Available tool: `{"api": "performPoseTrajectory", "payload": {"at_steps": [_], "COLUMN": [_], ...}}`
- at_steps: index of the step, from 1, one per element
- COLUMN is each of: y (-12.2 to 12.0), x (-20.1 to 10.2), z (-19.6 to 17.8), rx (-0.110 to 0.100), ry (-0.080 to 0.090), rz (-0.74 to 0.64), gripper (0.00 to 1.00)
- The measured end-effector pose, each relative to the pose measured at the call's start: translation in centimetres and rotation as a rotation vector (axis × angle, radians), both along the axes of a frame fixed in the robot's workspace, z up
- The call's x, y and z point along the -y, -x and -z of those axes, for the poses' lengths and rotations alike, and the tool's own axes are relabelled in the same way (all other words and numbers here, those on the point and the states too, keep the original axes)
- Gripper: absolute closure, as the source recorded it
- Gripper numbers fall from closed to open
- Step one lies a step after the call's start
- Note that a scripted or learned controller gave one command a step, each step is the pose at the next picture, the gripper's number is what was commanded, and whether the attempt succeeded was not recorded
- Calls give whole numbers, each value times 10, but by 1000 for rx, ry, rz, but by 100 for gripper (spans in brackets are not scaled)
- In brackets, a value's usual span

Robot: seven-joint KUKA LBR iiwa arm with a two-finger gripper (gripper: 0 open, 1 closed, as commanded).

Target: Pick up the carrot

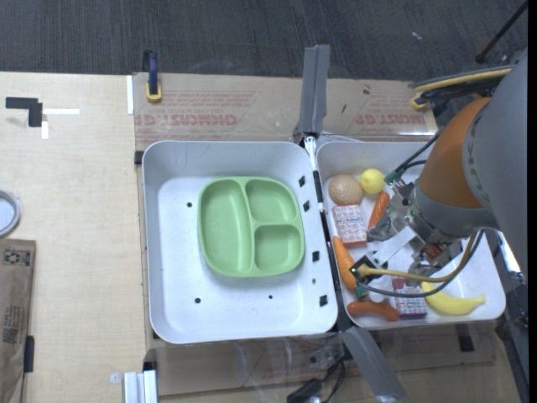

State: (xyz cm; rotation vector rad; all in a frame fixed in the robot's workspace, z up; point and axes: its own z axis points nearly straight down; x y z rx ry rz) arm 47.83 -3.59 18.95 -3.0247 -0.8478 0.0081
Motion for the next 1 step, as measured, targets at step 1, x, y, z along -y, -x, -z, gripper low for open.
{"api": "performPoseTrajectory", "payload": {"at_steps": [1], "y": [-7], "x": [61], "z": [76], "rx": [-4], "ry": [-2], "rz": [98], "gripper": [0]}}
